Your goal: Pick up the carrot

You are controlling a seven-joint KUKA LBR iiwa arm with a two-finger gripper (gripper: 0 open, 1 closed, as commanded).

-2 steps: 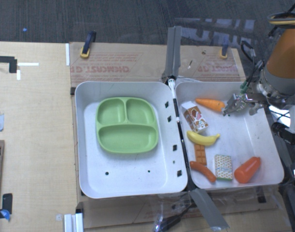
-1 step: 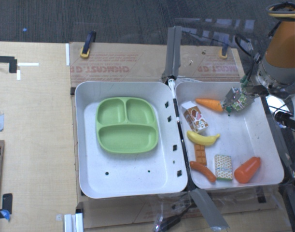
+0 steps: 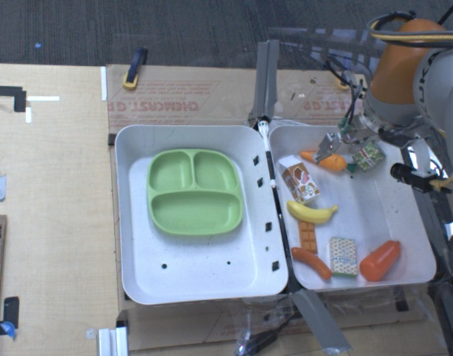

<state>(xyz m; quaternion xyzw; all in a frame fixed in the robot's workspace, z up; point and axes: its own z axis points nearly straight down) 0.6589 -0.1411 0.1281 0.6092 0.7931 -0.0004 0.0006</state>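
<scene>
Gripper (image 3: pixel 334 148), grasp unclear, touches one carrot (image 3: pixel 326 160); one banana (image 3: pixel 312 212), one green plate (image 3: pixel 196 192).

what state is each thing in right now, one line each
gripper: low in the right bin's far end, at the carrot; grasp not clear
carrot: lying on the right bin floor
banana: lying flat, mid bin
snack packet: lying flat, tilted
red pepper: on its side, near corner
sausage: lying flat
green plate: flat in the left bin, right way up
</scene>
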